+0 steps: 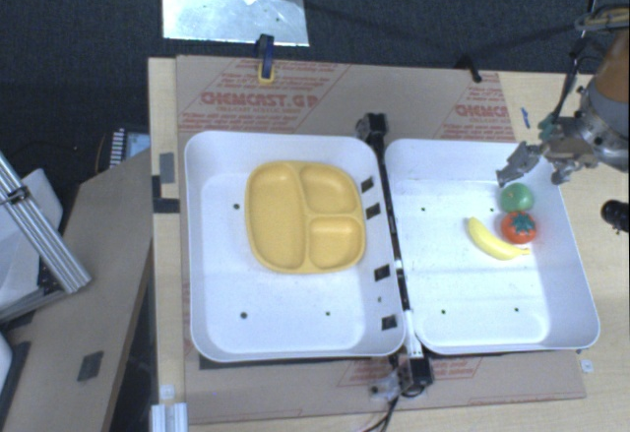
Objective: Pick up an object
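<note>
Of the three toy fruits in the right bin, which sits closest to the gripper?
The green fruit: it lies just below the gripper, while the red tomato and the banana lie farther down the right bin.

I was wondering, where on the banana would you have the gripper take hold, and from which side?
Probably across the banana's middle, coming straight down. It lies flat on the right bin, its right end near the tomato, so fingers closing across its narrow width at mid-length should keep clear.

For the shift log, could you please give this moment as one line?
gripper: open, above green ball | tomato, banana: right bin | yellow tray: left bin | held: nothing
</note>
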Available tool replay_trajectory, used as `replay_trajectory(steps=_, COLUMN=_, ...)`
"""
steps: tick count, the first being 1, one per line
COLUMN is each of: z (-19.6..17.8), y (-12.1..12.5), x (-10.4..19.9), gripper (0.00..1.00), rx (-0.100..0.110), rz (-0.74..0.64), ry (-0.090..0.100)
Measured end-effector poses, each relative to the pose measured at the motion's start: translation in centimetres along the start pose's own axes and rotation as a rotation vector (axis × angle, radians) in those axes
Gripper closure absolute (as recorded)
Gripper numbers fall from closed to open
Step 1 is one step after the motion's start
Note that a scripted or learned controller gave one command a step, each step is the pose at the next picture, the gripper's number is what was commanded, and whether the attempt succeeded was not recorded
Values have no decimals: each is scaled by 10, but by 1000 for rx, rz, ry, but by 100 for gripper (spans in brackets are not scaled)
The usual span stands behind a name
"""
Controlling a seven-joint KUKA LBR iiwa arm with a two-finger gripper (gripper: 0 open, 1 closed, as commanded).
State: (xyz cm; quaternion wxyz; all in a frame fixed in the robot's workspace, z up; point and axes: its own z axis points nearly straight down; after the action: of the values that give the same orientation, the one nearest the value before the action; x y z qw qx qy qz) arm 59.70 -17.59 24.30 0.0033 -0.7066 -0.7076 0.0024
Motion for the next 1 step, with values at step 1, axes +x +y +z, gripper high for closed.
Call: replay_trajectory(steps=1, z=-5, y=2, x=0, gripper=0, rx=-10, rz=-2, ry=-2)
